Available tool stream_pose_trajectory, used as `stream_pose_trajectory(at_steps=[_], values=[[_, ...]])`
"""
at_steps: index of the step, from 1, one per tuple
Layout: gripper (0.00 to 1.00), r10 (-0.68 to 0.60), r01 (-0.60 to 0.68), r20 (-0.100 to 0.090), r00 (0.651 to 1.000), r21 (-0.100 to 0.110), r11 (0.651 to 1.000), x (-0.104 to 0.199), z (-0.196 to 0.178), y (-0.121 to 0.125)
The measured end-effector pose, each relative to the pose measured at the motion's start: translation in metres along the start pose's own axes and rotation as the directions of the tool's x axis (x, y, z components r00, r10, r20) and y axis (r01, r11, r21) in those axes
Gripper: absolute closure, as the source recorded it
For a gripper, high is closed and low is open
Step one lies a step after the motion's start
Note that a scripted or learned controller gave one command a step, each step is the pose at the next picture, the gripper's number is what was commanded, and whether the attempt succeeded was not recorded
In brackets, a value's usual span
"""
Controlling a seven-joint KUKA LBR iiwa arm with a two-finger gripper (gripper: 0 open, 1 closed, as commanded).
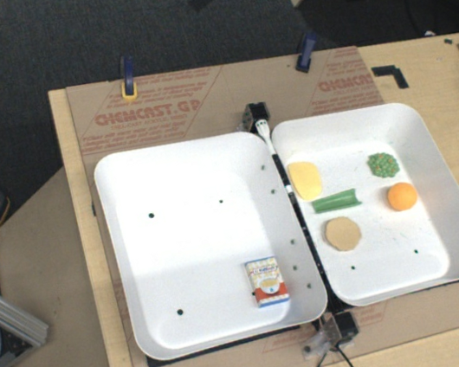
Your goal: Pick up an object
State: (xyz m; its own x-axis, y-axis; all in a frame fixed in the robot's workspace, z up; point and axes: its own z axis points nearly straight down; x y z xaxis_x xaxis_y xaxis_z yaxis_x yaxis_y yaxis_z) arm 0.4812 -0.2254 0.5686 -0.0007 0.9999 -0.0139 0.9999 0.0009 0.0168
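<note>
Nearest the camera, a black clip with a cable (337, 331) sits at the front edge of the bench, just to the right of and closer than the small carton (267, 281). The carton, white and blue with an orange picture, lies flat in the near right corner of the left bin (121, 267), close to the wall shared with the right bin (458, 208).

Right of the carton, across that shared wall and a little farther back, a tan round disc (342, 234) lies on the right bin's floor. Beyond the disc is a green stick-shaped piece (335, 200), lying crosswise and apart from it. An orange ball (401, 196) lies well to the carton's right, about level with the green stick.

Farther back again, a pale yellow piece (305, 180) lies just beside the shared wall, and a bumpy green piece (383, 164) lies just behind the orange ball.

Beyond the carton, at the far end of the shared wall, is another black clip (255, 116). Both bins rest on a brown cardboard sheet (197, 96) with red lettering. At its far edge, a blue clamp with a yellow tip (129, 82) stands far to the carton's left and back, and a plain blue clamp (306, 52) to its right and back
</note>
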Motion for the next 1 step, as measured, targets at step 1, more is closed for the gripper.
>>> stream_pose_trajectory(at_steps=[1], values=[[1.0, 0.0, 0.0, 0.004, 1.0, -0.005, 1.0, -0.0006, -0.0109, 0.0007]])
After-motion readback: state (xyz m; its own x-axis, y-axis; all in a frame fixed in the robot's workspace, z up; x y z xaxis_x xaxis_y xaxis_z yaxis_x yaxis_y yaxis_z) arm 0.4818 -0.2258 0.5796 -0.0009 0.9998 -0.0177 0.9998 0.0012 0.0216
